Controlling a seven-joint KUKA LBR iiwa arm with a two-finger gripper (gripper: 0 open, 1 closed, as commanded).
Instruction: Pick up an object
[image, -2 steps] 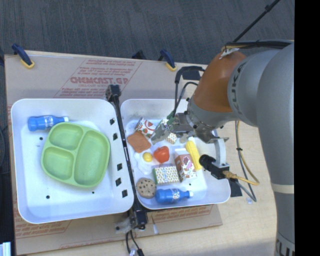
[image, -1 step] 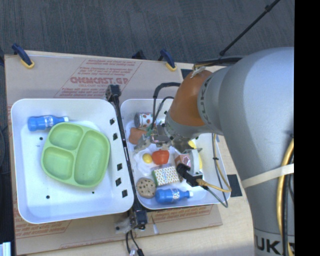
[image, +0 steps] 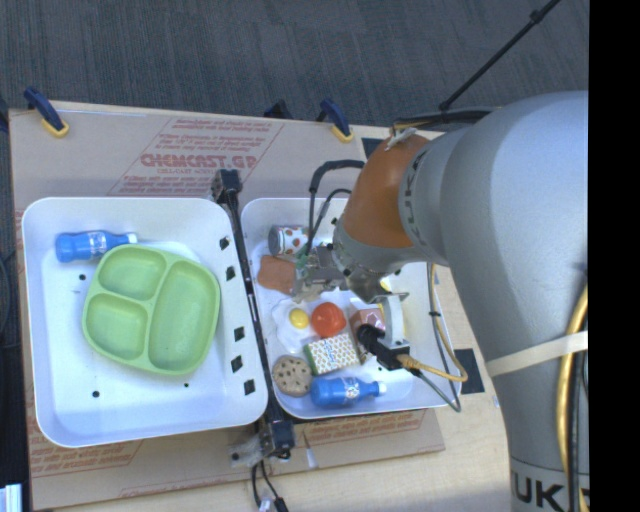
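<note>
So far nothing looks picked up. The arm (image: 470, 190) comes in from the right of the frame and bends down over the right bin (image: 425, 398), its orange band sitting above the bin's upper part. The hand (image: 318, 272) is low among the objects there, just beside a brown piece (image: 275, 272) and below a small spotted cup (image: 287, 239) at the bin's upper left. I cannot tell how the hand is set, since the wrist and cabling hide much of it, and nothing can be seen pinched in it.

Every candidate object in that bin appears to lie on the bin floor: a fried egg (image: 297, 320), a red ball (image: 328, 320), a green patterned block (image: 332, 353), a cookie (image: 292, 374) and a blue bottle (image: 345, 390) along the lower edge.

The left bin (image: 50, 400) holds a green tray (image: 152, 311) at its centre and a second blue bottle (image: 90, 243) in its upper left, both well apart from the hand.

My reading is that the approach is done and the hand is down at grasp height near the brown piece, while the grip itself and the lift are left.
</note>
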